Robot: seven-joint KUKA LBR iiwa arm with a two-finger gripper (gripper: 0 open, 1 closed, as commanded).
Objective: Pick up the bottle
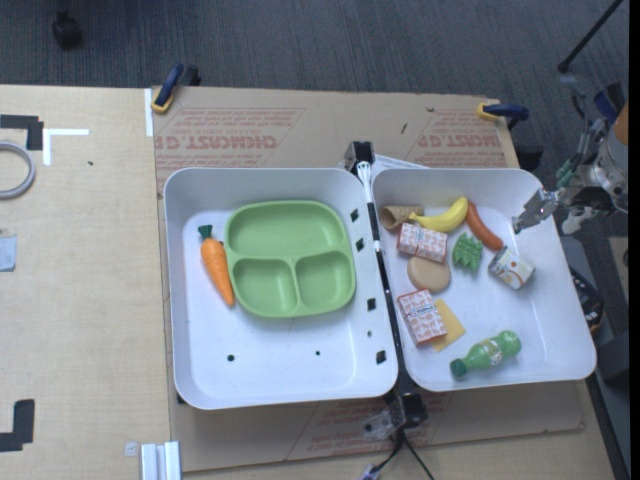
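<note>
The green bottle point(487, 354) lies on its side near the front right corner of the right bin point(560, 348), with its dark green cap pointing left. My gripper point(549, 222) hovers over the bin's right rim, well behind the bottle and just right of a small white carton point(511, 268). Its fingers are spread open and nothing is between them.
The right bin also holds a banana point(445, 216), an orange sausage point(484, 228), a green leafy toy point(467, 252), two red-and-white boxes point(422, 316), a round cookie point(428, 274) and a cheese slice point(455, 323). The left bin holds a green divided plate point(290, 256) and a carrot point(216, 268).
</note>
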